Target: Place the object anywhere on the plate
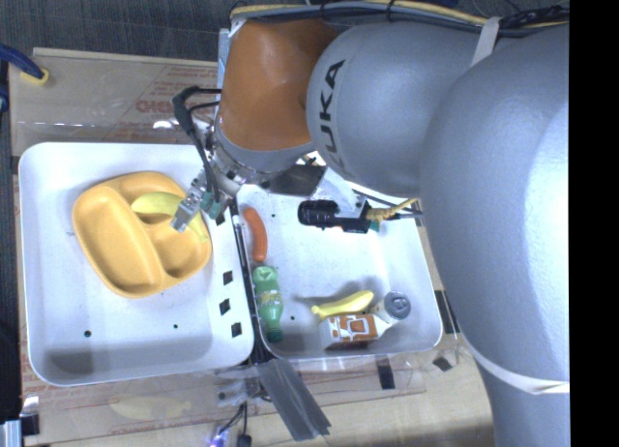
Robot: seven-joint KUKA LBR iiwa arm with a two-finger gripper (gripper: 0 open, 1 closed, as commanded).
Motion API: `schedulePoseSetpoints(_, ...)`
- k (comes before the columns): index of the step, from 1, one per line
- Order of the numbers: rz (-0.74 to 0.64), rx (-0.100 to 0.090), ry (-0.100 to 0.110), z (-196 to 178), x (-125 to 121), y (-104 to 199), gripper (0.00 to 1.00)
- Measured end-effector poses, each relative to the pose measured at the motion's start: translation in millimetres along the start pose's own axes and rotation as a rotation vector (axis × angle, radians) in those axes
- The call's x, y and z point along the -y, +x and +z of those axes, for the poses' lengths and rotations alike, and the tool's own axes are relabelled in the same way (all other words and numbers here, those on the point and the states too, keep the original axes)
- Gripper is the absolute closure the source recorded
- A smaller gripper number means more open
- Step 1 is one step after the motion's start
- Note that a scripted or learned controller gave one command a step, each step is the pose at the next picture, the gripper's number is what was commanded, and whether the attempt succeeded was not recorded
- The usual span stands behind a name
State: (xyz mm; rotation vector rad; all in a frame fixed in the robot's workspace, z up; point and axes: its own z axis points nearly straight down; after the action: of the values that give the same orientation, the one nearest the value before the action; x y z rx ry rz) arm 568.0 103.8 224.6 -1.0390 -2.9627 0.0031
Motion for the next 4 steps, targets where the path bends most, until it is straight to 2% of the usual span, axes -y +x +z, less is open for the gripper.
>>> schedulePoseSetpoints(1, -0.245, 0.004, -0.003, -15.4, 21.6, -23.6, 1.00)
schedulePoseSetpoints(2, -0.358, 0.003, -0.002, -34.1, -4.1, -0.8, 1.00)
schedulePoseSetpoints(3, -0.667, 0.001, -0.001, -19.8, 0.3, -16.9, 1.00)
schedulePoseSetpoints(4, -0.667, 0.001, 0.000, -19.8, 0.5, -17.0, 0.00)
